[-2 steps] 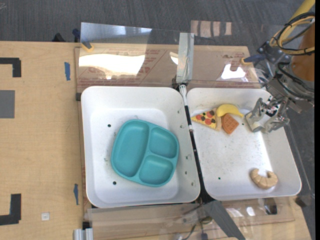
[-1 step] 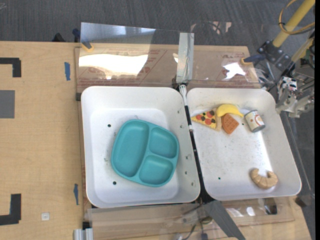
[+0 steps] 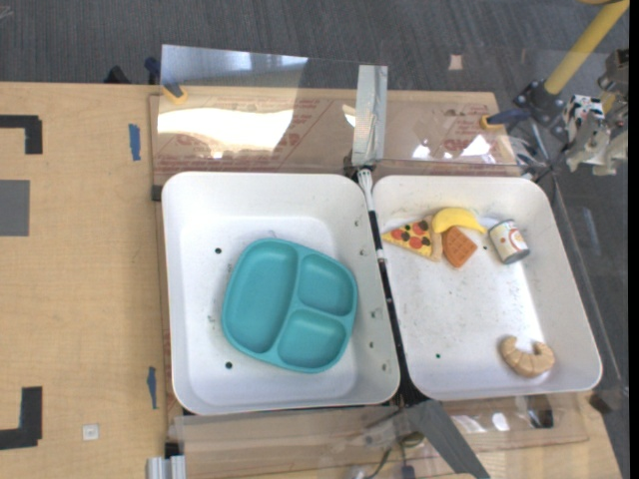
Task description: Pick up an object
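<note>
Nearest us, lower right, a croissant (image 3: 526, 356) lies alone and easiest to reach. Beyond it, upper centre, pizza slice (image 3: 414, 237), waffle (image 3: 459, 246), banana (image 3: 455, 219) and can (image 3: 508, 240) cluster. A teal divided plate (image 3: 289, 304) fills the left bin (image 3: 185, 267).

Teal plate (image 3: 290, 305), yellow banana (image 3: 456, 218), tan croissant (image 3: 526, 356), white bins (image 3: 190, 267).

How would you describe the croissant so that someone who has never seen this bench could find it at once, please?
Look at the right-hand white bin, not the one holding the teal divided plate. The croissant lies alone near that bin's front right corner. It is a tan, curved pastry, well apart from the pizza slice, banana and small can clustered at the back.
</note>
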{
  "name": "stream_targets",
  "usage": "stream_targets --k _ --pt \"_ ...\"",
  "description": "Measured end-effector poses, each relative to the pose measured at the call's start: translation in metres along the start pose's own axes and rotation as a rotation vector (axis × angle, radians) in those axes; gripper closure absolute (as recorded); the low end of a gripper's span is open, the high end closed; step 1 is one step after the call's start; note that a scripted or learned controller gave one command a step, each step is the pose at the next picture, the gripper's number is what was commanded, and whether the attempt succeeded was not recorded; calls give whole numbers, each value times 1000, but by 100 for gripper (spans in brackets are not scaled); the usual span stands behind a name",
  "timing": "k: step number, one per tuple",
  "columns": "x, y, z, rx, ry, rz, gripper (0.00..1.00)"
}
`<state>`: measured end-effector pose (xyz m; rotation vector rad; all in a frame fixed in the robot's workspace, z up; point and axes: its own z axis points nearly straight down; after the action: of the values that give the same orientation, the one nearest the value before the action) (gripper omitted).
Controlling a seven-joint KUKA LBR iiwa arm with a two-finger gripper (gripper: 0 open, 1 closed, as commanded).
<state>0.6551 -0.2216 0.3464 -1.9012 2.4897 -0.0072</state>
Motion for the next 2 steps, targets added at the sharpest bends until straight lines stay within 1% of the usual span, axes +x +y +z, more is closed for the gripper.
stream_targets --k 1,2 --pt "14 45 12 -4 2 457 100" --pt "25 87 18 -3 4 859 100"
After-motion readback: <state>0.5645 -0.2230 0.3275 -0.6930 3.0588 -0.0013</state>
